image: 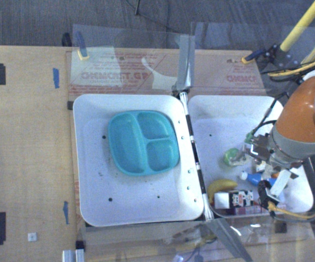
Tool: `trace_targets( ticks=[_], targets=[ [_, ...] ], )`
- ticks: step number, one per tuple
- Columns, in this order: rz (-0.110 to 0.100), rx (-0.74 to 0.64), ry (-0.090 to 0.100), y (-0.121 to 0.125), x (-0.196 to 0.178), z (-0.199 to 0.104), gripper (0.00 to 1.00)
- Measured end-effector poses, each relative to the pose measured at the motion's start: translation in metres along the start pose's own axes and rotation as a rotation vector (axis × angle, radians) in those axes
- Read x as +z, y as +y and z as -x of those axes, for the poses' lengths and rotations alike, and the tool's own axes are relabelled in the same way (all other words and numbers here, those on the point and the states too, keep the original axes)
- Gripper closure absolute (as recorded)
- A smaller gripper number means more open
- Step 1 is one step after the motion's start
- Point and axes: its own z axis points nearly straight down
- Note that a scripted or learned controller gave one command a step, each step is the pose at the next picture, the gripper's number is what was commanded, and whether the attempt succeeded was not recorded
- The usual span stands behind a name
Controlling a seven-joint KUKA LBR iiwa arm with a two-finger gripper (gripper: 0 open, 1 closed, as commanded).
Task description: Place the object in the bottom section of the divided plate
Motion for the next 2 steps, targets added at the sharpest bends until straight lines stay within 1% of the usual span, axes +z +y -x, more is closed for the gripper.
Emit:
trace_targets(
  ticks=[1, 2],
  targets=[
    [0.0, 0.029, -0.001, 0.0337, -0.0729, -0.0395, 0.0],
    [-0.002, 0.029, -0.002, 0.0331, -0.0813, -0.039, 1.0]
  ],
)
